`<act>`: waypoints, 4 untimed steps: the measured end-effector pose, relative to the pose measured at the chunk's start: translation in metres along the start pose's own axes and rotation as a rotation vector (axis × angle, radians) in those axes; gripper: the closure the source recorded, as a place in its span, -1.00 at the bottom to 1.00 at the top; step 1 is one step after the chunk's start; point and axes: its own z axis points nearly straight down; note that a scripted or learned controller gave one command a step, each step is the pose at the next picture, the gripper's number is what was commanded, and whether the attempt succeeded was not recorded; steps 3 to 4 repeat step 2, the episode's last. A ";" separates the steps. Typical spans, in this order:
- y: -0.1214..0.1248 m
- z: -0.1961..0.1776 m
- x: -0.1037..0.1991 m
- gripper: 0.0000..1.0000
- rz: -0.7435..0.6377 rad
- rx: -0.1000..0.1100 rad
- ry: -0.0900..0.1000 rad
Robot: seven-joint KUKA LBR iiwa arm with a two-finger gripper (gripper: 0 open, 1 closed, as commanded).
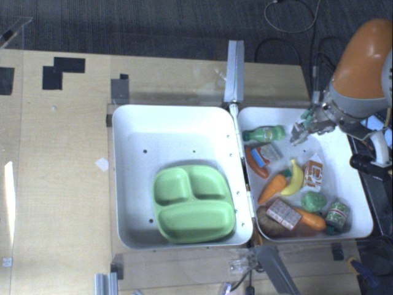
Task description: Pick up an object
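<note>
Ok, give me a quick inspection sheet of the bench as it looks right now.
Surface: pale wooden bench bearing two shallow white bins side by side.
Left white bin: holds a green three-compartment plastic tray.
Right white bin: holds the job's things, namely a green plastic bottle, yellow toy banana, orange toy carrot, small green can and more packets crowded toward the near wall.
Clutter: black tape marks on the bench's far left.
End effector: above the right bin's far side, beside the bottle; nothing seen in it.
Cables: black loop on the dark floor behind.
Surroundings: dark carpet.
</note>
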 end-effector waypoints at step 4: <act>-0.006 -0.064 -0.038 1.00 0.082 -0.003 -0.003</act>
